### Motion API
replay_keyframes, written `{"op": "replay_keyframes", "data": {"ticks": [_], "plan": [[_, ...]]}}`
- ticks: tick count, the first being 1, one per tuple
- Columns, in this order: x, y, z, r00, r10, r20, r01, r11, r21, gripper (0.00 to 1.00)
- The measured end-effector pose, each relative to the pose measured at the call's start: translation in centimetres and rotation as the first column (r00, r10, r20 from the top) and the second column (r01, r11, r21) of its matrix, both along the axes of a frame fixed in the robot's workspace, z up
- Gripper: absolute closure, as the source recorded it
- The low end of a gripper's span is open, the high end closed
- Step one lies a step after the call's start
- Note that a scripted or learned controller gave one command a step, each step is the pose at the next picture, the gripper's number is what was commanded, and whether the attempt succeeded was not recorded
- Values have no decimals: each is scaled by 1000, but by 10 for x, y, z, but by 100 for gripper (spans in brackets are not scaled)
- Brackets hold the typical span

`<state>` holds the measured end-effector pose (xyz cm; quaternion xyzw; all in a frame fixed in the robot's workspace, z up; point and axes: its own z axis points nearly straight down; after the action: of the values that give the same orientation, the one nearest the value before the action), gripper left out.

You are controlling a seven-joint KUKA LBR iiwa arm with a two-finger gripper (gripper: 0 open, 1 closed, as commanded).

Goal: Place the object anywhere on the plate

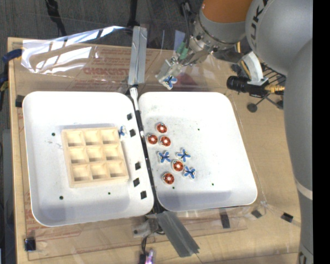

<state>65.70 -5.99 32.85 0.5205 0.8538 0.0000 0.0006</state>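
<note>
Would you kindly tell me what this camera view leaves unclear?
- Claw: small and blurred; its grip on the blue jack is unclear.
- Another blue piece beside the wooden grid tray: too small to identify.
- Arm: cut off at the top edge.

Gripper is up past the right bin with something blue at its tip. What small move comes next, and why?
Probably carry it left and toward the wooden grid tray in the left bin. The gripper hangs beyond the right bin's far edge with a blue jack at its tip, well short of the tray.
</note>
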Motion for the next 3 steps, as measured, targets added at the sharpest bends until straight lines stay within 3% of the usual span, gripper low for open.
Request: {"op": "replay_keyframes", "data": {"ticks": [1,2,3], "plan": [[-23,37,-69,969,-249,-6,249,969,-1,100],[-1,60,-35,968,-250,-3,250,968,-1,100],[0,70,-29,980,-200,-2,200,980,-1,100]]}}
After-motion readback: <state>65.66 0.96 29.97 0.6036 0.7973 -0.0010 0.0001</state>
